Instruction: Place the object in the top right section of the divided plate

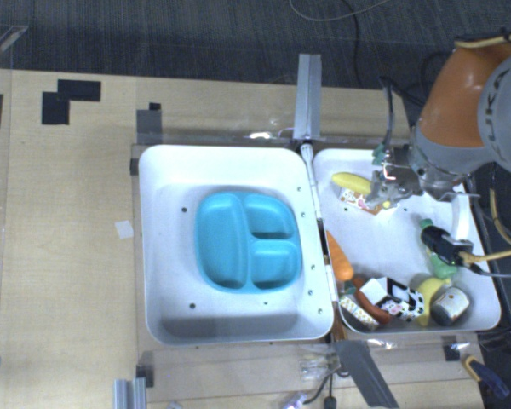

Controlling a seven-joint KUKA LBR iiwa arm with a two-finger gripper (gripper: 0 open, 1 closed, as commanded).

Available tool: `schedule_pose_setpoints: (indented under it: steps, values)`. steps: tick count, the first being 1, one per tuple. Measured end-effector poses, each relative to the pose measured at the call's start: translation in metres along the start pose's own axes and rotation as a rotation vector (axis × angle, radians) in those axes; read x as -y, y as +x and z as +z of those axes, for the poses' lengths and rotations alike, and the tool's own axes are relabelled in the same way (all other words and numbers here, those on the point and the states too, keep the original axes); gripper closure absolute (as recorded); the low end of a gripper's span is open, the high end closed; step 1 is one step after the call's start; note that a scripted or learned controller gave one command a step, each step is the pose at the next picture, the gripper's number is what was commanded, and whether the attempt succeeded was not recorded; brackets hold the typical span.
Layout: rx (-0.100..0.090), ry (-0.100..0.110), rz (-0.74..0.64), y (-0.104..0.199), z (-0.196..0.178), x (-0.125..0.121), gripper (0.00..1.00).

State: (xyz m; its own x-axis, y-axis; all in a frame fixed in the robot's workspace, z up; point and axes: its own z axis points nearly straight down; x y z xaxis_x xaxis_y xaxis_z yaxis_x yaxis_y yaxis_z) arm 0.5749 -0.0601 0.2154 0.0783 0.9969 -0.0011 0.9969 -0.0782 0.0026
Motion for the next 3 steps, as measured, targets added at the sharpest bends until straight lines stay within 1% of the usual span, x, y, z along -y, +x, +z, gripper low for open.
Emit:
schedule_pose_setpoints:
  steps: [1,2,3]
  values:
    - [0.001,-0.003,-0.008,0.001,-0.01,-0.002,1.0]
    - [-0.001,0.002,0.012,0.117,0.032,0.029,1.0]
    - [-0.001,0.002,-0.102,0.153,0.032,0.042,1.0]
